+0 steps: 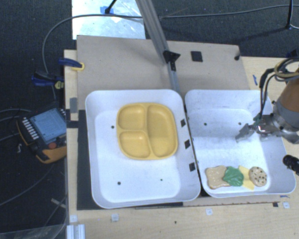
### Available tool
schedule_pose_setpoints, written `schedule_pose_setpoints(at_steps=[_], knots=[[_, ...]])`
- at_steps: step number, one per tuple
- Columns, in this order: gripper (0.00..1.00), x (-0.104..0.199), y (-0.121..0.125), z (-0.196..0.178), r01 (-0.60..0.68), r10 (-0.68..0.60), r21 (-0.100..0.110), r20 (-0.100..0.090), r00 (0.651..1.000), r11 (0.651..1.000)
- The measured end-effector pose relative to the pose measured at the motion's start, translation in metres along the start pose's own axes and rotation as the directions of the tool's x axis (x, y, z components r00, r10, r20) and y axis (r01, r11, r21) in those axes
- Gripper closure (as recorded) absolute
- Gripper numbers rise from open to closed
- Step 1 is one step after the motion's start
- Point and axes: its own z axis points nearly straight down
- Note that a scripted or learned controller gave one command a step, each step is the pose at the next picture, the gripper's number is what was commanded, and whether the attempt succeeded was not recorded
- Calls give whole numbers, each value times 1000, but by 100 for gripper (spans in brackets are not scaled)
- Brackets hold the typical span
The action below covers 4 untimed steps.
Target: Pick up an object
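Down at the lower right of the frame, along the near edge of the right bin (224,108), sits a little row of toy food: a slice of toast (216,177), a green leafy piece (233,176), a yellow wedge (246,179) peeking out behind it, and a chocolate chip cookie (258,176). They're all touching or overlapping, so if I were picking, I'd go for the cookie or the toast at the ends of the row, since the middle two are stacked on each other and a pinch there probably drags a neighbour along. Coming straight down with the fingers lined up across the row's short side seems safest, because the bin wall is just beside the pile. A bit further up, at the right middle of the frame, the gripper (245,133) hangs over the bare floor of that bin, nothing in it, and it's too blurry and small for me to say if the fingers are spread or pressed together. The arm (294,103) is cut off by the right edge. Further left, the left bin (104,183) holds a yellow divided plate (147,131). Past both bins, the cardboard on the surface (119,59) and some clamps at upper left are hard to read.
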Motion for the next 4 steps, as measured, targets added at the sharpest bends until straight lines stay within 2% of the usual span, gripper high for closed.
schedule_pose_setpoints(at_steps=[1,2,3,4], knots=[[100,-1,2,-14,0,0,-7,3,1000,1000],[100,1,8,-60,4,-4,-9,3,1000,1000],[100,1,10,-70,5,-5,-6,2,1000,1000],[100,59,13,-79,10,-10,-5,0,1000,1000]])
